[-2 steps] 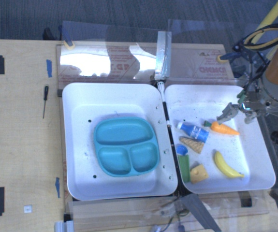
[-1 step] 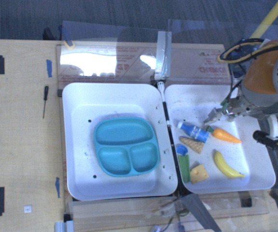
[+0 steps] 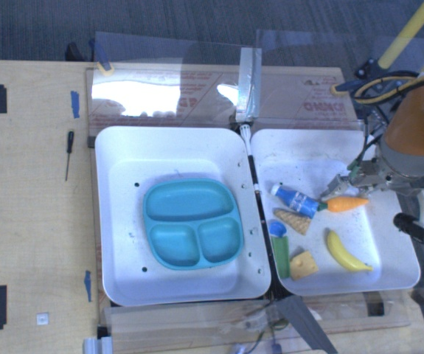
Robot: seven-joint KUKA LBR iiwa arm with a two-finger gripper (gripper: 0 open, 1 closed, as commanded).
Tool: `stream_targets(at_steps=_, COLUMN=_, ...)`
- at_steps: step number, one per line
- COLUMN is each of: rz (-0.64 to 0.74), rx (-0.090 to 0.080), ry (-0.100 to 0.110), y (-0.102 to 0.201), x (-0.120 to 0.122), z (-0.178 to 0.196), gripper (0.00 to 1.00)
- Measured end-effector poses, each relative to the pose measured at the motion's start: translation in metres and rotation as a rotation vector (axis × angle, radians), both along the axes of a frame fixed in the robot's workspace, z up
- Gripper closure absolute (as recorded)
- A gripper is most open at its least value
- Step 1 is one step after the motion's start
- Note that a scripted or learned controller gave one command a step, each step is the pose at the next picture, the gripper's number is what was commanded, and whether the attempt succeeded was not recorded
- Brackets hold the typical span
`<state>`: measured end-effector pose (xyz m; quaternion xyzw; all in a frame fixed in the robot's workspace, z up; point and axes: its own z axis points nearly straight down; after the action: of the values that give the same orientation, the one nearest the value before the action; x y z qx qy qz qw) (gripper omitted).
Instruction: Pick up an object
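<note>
The right bin (image 3: 396, 268) holds several small objects. An orange carrot (image 3: 349, 204) lies near the middle right. Left of it are a blue and white tube (image 3: 296, 198) and a tan waffle cone (image 3: 293, 220). A yellow banana (image 3: 346, 251) lies toward the front. A green marker with a blue cap (image 3: 279, 248) and a yellow chunk (image 3: 303, 263) sit at the front left. My gripper (image 3: 353, 181) hangs low over the bin, just above the carrot's far side. I see nothing held in it.
The left bin (image 3: 116, 161) carries a teal divided plate (image 3: 192, 223). A ridge (image 3: 254, 198) separates the two bins. Clear plastic panels (image 3: 197, 87) stand behind them. The grey arm with its orange band (image 3: 414, 127) and cables crowds the right side.
</note>
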<state>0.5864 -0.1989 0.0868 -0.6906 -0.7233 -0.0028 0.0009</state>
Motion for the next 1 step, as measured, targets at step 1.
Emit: stream_targets(at_steps=1, rz=-0.014, rx=-0.006, ry=0.000, y=0.0040, x=-0.0798, z=0.0002, gripper=0.00)
